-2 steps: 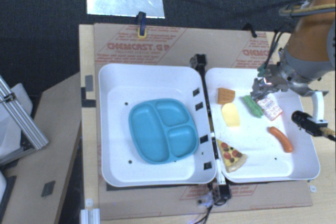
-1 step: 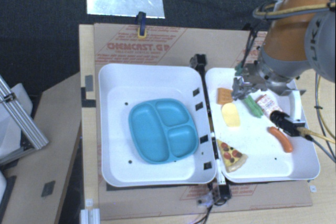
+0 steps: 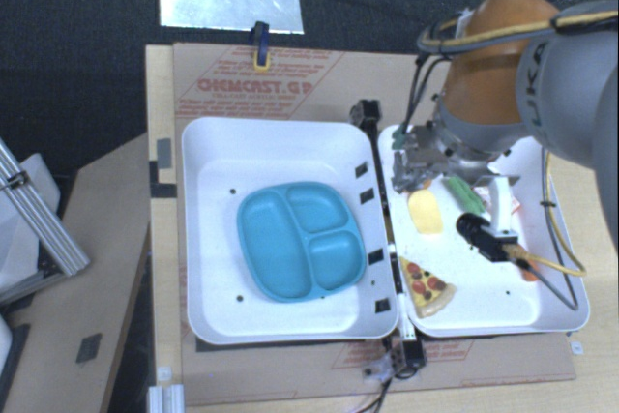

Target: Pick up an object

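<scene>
In the right bin [image 3: 484,312] a pale yellow block [image 3: 426,212] lies near the left wall. A toy pizza slice [image 3: 427,287] rests at the front left corner. A green stick-shaped piece [image 3: 467,195] and a white piece [image 3: 500,202] lie toward the middle. My gripper [image 3: 410,171] hangs low over the bin's back left part, just behind the yellow block, with nothing seen held in it.
The left bin [image 3: 222,150] holds a blue divided plate [image 3: 298,240]. A small orange item [image 3: 528,274] lies at the right bin's right side. The arm's orange and grey wrist [image 3: 503,63] covers the right bin's back. The divider between the bins runs close beside the gripper.
</scene>
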Controlling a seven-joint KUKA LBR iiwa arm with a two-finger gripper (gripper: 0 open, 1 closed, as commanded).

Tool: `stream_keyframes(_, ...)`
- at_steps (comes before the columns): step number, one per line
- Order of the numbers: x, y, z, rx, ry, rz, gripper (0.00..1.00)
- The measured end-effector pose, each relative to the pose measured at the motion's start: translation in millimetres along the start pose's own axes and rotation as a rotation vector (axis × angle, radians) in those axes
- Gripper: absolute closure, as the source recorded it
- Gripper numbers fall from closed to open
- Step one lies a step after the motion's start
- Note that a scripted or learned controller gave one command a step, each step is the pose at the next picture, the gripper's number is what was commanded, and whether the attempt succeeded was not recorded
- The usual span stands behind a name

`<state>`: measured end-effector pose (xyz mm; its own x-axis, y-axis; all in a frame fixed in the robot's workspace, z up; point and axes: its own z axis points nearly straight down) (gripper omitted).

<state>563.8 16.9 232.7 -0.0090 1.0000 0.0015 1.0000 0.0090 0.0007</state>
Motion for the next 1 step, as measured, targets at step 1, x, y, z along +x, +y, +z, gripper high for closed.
stream_keyframes(1, 49.4, -3.9, -6.4, -0.001, 0.000, -0.001, 1.00)
